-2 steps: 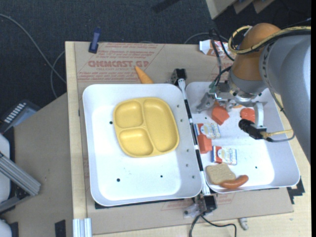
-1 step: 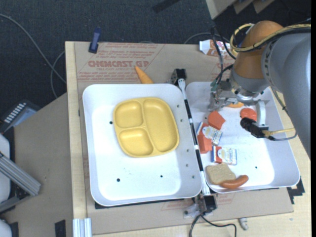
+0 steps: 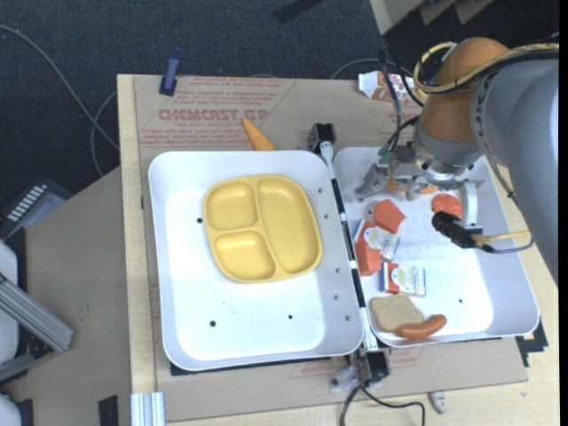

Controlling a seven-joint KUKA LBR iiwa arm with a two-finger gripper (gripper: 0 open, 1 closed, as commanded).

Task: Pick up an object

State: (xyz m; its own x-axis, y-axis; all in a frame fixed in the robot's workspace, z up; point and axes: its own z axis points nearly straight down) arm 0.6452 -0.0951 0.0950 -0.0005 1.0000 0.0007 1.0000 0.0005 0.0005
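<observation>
Arm over right bin [image 3: 497, 309], far end.
Gripper [image 3: 397, 181] at bin's 11 o'clock, above orange block [image 3: 389, 214]; pincer state cannot be determined. Yellow tray [image 3: 263, 227] occupies left bin [image 3: 186, 309].

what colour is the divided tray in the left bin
Pale yellow. The three-compartment tray lies in the left white bin, seen best in the camera view.

Light: even and bright from overhead
Shadows: soft, faint
Glare: left bin [image 3: 177, 264] floor washed out
Focus: slightly soft throughout
</observation>
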